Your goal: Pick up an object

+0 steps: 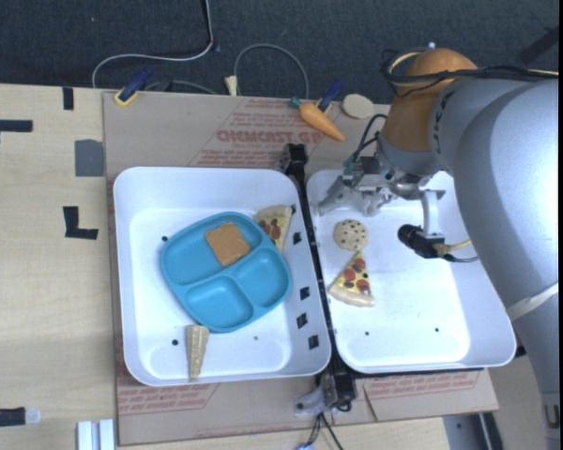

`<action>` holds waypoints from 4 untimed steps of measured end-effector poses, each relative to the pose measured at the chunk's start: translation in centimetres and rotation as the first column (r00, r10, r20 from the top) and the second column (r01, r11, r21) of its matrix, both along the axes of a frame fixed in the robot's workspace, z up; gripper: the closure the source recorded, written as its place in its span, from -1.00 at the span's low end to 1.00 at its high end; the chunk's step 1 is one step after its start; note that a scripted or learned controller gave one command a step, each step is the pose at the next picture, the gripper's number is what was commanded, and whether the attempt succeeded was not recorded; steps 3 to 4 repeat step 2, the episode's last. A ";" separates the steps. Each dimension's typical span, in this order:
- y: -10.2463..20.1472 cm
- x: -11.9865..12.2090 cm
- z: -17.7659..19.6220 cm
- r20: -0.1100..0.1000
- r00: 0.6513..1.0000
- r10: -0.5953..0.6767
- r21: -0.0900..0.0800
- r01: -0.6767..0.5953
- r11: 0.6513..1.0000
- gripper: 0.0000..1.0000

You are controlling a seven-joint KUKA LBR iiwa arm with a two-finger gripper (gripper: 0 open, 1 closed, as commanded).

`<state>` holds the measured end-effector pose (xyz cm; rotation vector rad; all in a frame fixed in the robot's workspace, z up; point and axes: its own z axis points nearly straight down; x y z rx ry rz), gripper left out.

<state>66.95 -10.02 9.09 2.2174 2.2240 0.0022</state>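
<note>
My gripper [353, 202] hangs over the back left part of the right bin [450, 336], open, with nothing between its fingers. Just in front of it a round chocolate-chip cookie [350, 233] lies on the bin floor, apart from the fingertips. A pizza slice [354, 281] lies a little nearer the front. In the left bin [141, 251] a blue divided plate [227, 275] carries a square of toast [229, 243]. A second pizza slice [276, 221] sits by the plate's right rim, and a waffle cone [197, 350] lies near the front wall.
A toy carrot [319, 120] and a pale round piece [357, 106] lie on the cardboard behind the bins. The black divider [305, 242] runs between the two bins. The arm's grey body covers the right bin's right side. A black cable part [422, 240] hangs beside the gripper.
</note>
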 end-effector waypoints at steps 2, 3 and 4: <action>0.1 0.0 -0.5 -0.001 1.000 0.001 -0.003 -0.001 1.000 -1.00; 0.1 0.0 -0.5 -0.001 1.000 0.001 -0.003 -0.001 1.000 -1.00; 0.1 0.0 -0.5 -0.001 1.000 0.001 -0.003 -0.001 1.000 -1.00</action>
